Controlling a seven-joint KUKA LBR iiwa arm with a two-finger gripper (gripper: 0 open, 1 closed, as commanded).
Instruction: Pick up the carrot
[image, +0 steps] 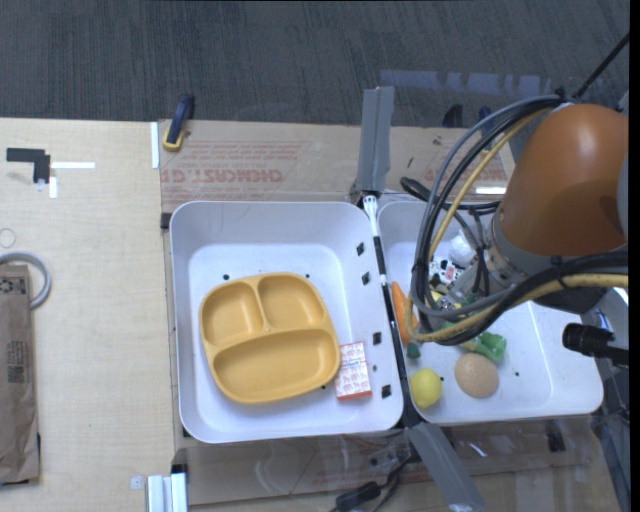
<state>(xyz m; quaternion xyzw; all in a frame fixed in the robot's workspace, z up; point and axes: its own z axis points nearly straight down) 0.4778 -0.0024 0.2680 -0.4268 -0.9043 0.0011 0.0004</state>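
Observation:
The carrot (401, 309) is a thin orange stick with a green end, lying along the left wall of the right bin (540, 400). The arm (565, 185) with its orange band hangs over that bin, just right of the carrot. Cables and the wrist cover the gripper, so its fingers are hidden from this camera.
The right bin also holds a yellow lemon (426, 387), a tan egg-shaped item (476, 376), a green piece (490, 346) and small toys under the cables. The left bin (190, 300) holds a yellow divided plate (270, 336) and a small red-and-white box (353, 371).

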